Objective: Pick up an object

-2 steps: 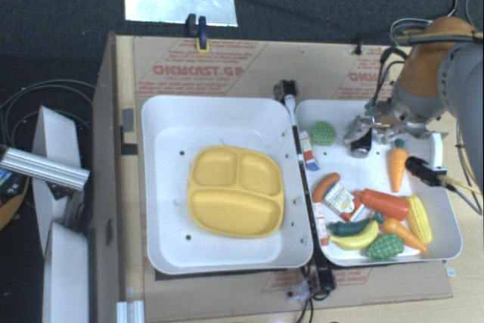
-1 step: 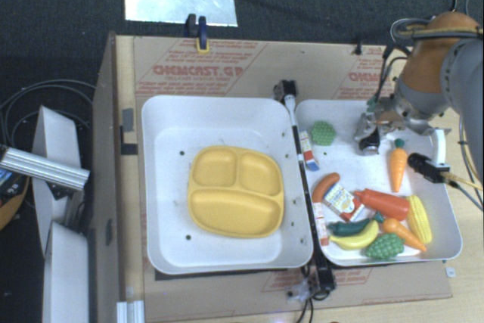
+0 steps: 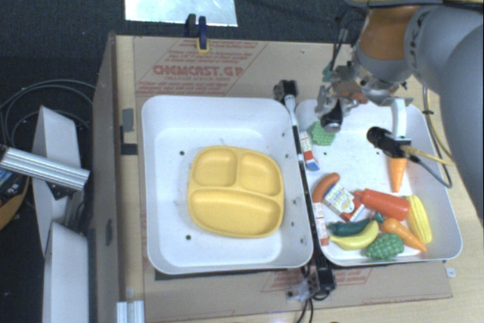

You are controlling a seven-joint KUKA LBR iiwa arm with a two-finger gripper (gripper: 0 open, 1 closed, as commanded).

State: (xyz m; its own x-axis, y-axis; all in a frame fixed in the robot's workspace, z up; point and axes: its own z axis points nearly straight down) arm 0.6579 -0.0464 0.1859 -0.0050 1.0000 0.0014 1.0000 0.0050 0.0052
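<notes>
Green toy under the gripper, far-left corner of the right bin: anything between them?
Nothing visible. The gripper hangs just above the small green toy, with bare white bin floor around it. The nearest neighbour, a red-and-white tube, lies beside the green toy along the bin's left wall, not over it.

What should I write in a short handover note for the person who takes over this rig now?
Gripper: low over the far left corner of the right bin, just above a small green toy. No object is seen between its fingers.
Objects: the toy food lies in the right bin, mostly near its front edge: banana, orange carrot, corn cob. The left bin holds a yellow divided tray.
Done: nothing lifted yet.
Left: grasp one object and raise it.
</notes>
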